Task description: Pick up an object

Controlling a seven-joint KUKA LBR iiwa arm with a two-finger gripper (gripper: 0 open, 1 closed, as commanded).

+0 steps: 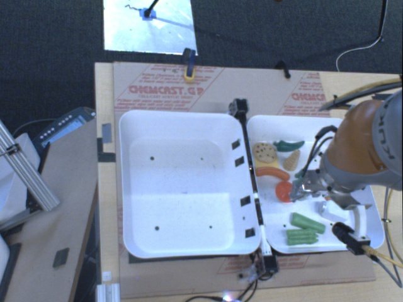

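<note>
several toy foods (286,162) crowd the right bin (371,228) around the hand (301,187), grip unclear.

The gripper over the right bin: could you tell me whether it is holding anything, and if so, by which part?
It cannot be told. The gripper is down in the right bin beside the red tomato.

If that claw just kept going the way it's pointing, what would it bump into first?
Probably the red round item in the right bin: the gripper sits right beside it, pointing left. Depth is hard to judge from above.
</note>
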